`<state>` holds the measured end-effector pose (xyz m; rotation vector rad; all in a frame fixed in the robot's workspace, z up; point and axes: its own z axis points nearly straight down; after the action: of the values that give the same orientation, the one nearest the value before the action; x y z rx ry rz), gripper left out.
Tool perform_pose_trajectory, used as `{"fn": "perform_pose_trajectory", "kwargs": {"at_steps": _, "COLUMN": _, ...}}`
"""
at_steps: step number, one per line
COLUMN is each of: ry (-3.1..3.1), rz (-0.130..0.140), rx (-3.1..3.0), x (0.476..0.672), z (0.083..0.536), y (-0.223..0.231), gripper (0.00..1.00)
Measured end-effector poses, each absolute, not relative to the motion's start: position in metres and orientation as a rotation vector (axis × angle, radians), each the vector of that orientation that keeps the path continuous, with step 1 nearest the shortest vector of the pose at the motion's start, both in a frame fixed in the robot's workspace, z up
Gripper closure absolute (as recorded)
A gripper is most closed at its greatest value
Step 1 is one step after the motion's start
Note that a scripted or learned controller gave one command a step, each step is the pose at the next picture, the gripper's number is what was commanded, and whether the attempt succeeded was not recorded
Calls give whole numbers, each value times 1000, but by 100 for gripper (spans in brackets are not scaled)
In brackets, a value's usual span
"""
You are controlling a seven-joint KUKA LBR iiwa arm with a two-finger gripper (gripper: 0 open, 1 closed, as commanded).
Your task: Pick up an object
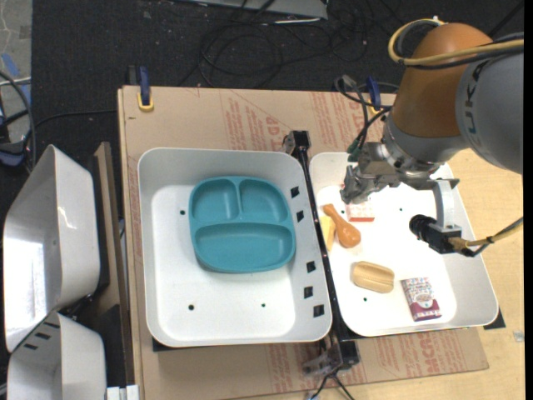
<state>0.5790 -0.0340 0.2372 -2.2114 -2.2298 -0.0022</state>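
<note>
My gripper [360, 197] hangs over the back left part of the right bin [466, 294], just above a small white and red card [361, 214]. An orange and yellow toy [341, 227] shaped like a spoon or squash lies just left and in front of it. A tan bun-like piece [371, 277] rests nearer the front. A small maroon packet [421, 297] lies at the front right. Nothing visible sits between the gripper's tips, and their spread is hidden by the wrist.
The left bin [166, 307] holds a teal divided plate [241, 223]. A black cable fitting [433, 232] hangs from the arm over the right bin. Black clips run along the divider [315, 265] between the bins. White tubs [42, 248] stand at the far left.
</note>
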Motion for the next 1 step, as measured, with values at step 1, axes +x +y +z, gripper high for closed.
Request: {"fn": "perform_pose_trajectory", "kwargs": {"at_steps": 1, "ry": -2228, "rz": 0, "rx": -2211, "x": 576, "z": 228, "y": 14, "gripper": 100}}
